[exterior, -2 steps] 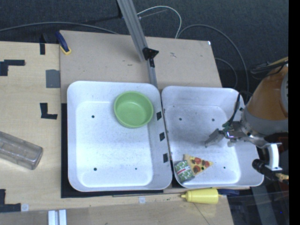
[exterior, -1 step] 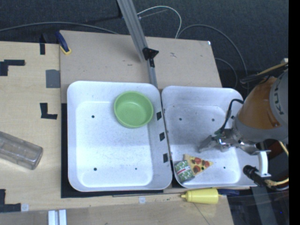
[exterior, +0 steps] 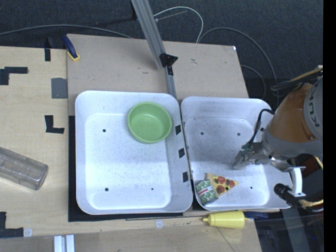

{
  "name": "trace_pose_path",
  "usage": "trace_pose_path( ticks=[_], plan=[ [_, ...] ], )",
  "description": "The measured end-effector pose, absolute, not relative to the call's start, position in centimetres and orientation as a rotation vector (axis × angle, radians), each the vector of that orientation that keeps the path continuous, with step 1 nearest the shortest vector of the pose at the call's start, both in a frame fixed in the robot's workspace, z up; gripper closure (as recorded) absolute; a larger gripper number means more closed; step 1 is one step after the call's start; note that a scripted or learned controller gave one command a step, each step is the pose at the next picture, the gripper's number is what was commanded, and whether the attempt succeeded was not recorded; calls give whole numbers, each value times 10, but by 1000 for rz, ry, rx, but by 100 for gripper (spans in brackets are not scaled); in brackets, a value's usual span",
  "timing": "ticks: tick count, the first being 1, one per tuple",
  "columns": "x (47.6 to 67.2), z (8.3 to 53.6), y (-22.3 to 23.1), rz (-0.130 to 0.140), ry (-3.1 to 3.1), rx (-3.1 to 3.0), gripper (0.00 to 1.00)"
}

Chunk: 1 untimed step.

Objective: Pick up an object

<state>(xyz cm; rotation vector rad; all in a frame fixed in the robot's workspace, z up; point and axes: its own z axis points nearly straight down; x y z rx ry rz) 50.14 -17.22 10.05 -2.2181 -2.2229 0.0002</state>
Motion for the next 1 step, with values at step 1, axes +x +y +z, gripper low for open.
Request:
trace_pose_path(
  ticks=[1],
  plan=[
    [502,161,-179,-3,-2225,-2223,100]
  ],
)
